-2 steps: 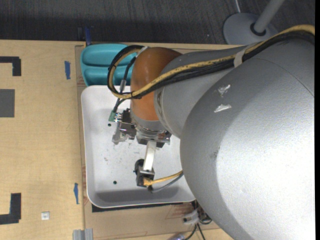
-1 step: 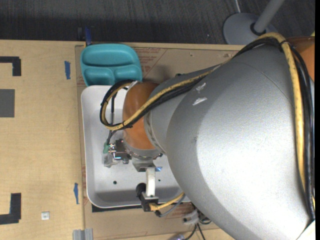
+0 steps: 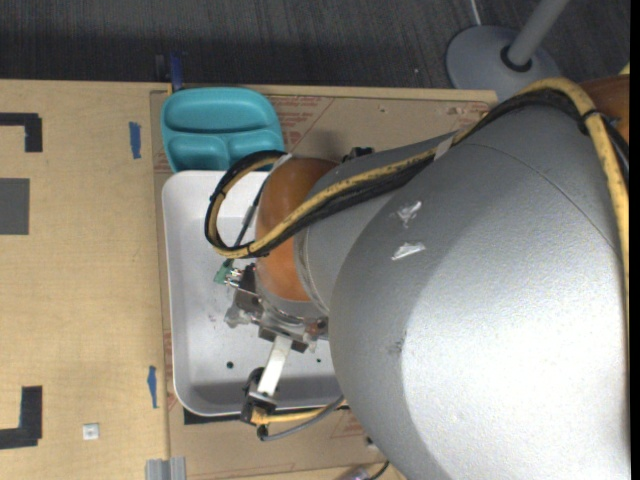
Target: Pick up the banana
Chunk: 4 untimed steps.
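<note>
Entry, as I read it from my station.

- Grey arm with an orange band: fills the right of the frame and reaches over the shallow white bin at centre left.
- End effector: low over the bin floor; I cannot tell its state.
- Teal moulded plastic tray: at the bin's upper end.
- Banana: I cannot place it; probably hidden beneath the arm.
- Step, I judge: descent to grasp.
- Next: confirm the target, then close.

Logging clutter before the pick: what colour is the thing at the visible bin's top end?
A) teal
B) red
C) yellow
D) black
A: the moulded piece at the top end of the bin is teal.
</note>
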### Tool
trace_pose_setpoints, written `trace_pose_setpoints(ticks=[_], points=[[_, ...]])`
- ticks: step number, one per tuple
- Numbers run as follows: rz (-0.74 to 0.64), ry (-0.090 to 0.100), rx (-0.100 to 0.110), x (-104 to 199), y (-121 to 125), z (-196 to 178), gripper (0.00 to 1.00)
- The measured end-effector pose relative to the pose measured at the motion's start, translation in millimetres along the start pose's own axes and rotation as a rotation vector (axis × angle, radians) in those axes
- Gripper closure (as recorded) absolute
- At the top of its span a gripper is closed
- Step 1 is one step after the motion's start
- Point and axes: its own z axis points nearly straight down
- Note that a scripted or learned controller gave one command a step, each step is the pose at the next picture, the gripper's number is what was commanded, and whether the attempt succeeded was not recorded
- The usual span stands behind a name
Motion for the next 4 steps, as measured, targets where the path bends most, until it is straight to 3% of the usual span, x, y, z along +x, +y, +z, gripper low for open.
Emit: trace_pose_setpoints(ticks=[1,2,3,4], points=[[-0.34,0.001,-0.002,0.2,0.7,-25.0,0.0],[-0.054,-0.001,0.004,-0.5,-0.2,24.5,0.0],[0.159,0.0,0.0,0.0,0.1,-0.9,0.0],[0.021,-0.001,0.002,-28.3,12.4,-22.7,0.0]])
